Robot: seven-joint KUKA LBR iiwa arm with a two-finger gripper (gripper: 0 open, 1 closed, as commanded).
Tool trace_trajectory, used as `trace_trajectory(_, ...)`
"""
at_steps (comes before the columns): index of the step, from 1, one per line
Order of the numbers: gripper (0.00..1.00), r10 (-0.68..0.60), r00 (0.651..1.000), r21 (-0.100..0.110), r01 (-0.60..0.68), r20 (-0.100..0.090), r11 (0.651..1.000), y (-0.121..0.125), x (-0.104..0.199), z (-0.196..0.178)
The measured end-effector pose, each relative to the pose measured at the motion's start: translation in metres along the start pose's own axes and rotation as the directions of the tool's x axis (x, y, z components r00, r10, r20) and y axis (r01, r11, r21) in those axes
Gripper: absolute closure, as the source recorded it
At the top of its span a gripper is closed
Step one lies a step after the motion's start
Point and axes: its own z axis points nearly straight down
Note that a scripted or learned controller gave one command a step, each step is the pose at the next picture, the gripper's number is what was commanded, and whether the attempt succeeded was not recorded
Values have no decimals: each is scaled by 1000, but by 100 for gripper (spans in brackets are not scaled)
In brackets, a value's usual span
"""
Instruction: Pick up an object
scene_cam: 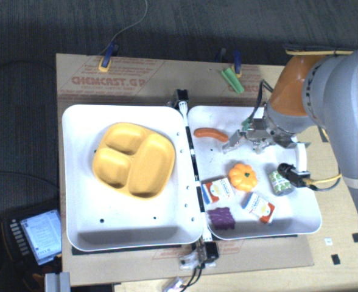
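The arm [325, 96] is the biggest thing in view, grey with an orange band, reaching in from the right and bending down over the right bin [307, 224]. Its gripper [252, 140] hangs low over the upper middle of that bin, dark metal parts spread left and right; whether its fingers are open or closed cannot be told from this angle, and nothing can be seen between them.

The bench [106, 81] is a brown board lying under both bins and reaching well past the gripper on every side. The left bin [75, 218] sits well to the gripper's left, beyond the divider. In it lies a yellow tray [133, 160], a large moulded dish with three hollows, far left of the gripper and slightly below it.

Inside the right bin, the smaller things cluster around the gripper. A sausage [210, 134] lies just to its left, near the leftmost metal part. A pumpkin [243, 176], small and orange, sits just below the gripper. A carton [218, 190], white with red and blue, lies below and to the left, beside the pumpkin. A second carton [258, 207] lies further below, right of the first. A purple block [221, 218] sits lowest, below and left of the gripper. A green can [280, 182] lies below and to the right.

A green marker [232, 80] rests on the bench above the gripper, outside the bin.
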Motion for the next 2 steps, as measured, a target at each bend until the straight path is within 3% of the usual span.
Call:
trace_trajectory(1, 0, 1, 1000, -2, -1, 0, 1000, -54, 21, 10)
trace_trajectory(2, 100, 2, 1000, -4, -2, 0, 1000, -53, 20, -1)
